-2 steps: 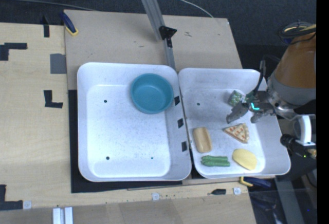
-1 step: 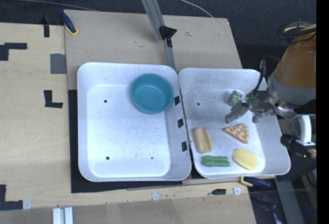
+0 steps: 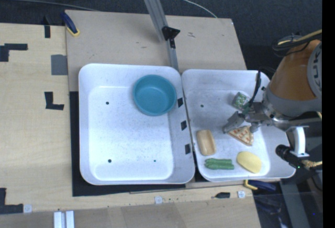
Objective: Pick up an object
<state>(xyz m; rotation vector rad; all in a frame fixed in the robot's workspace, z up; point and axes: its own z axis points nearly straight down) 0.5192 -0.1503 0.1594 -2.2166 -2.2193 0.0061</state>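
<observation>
Landmark: the right bin [image 3: 209, 78], the one sitting beside the left bin [image 3: 94, 117].
Arm: reaching into the right bin from its right edge, the orange band [image 3: 296, 78] hanging over that edge.
Gripper [image 3: 238, 123]: hovering low near the middle of the right bin, its dark fingers spreading partly apart just above the pizza slice [image 3: 243, 135]; nothing is sitting between them.
Pizza slice: lying on the bin floor.
Green-white packet [image 3: 239, 100]: lying toward the bin's far side.
Bread roll [image 3: 205, 142]: lying toward its left wall.
Green bean pod [image 3: 219, 163]: lying along its near edge.
Lemon [image 3: 249, 161]: lying near its near right corner.
Blue bowl [image 3: 154, 94]: sitting in the left bin, close to the right bin's left wall.
</observation>
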